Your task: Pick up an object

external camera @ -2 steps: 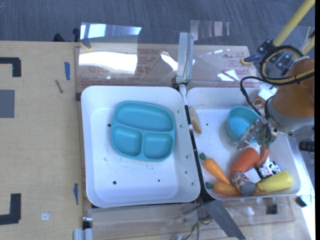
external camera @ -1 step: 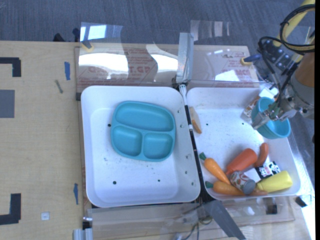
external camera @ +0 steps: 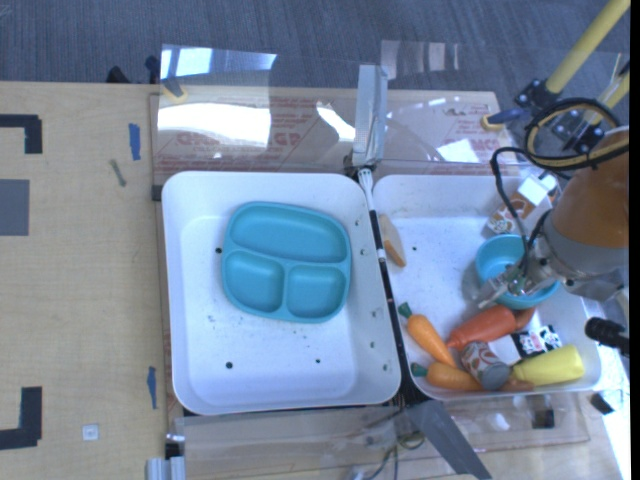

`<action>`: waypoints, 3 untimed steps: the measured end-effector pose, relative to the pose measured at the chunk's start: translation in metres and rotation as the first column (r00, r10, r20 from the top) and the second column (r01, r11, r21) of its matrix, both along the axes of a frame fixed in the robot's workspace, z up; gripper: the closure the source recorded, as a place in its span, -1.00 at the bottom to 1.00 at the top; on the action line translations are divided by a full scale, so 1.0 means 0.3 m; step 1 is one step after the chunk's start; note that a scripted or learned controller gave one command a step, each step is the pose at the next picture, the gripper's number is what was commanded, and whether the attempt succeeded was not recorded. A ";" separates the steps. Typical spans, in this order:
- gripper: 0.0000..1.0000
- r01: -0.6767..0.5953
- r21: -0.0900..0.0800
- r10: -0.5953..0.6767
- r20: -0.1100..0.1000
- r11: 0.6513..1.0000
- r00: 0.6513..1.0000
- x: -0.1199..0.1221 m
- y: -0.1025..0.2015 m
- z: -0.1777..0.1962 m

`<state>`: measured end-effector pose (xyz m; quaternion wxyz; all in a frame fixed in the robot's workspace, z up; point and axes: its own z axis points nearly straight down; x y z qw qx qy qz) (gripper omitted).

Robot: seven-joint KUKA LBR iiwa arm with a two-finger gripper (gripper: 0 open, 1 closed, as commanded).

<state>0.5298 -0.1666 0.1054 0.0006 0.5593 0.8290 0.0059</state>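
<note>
Two white bins sit side by side on the surface [external camera: 70,298]. The left bin [external camera: 190,368] holds a blue divided plate [external camera: 286,262], lying flat a little toward the far side. The right bin [external camera: 440,238] holds the toys, mostly bunched at its near right. A small blue bowl [external camera: 500,263] sits near the right wall, and the claw [external camera: 512,284] is down at the bowl's near rim; how wide it stands I cannot tell, since the metal parts blur together there. The arm [external camera: 590,218] comes in from the right above it. Just near of the bowl lies a red-orange carrot-like toy [external camera: 488,324], with an orange carrot [external camera: 428,338] to its left and a yellow banana-like piece [external camera: 548,366] at the near right corner. A tan piece [external camera: 392,248] rests against the bin's left wall.
</note>
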 end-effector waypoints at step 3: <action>-1.00 -0.240 -0.016 0.241 0.009 0.971 0.971 0.025 -0.137 -0.050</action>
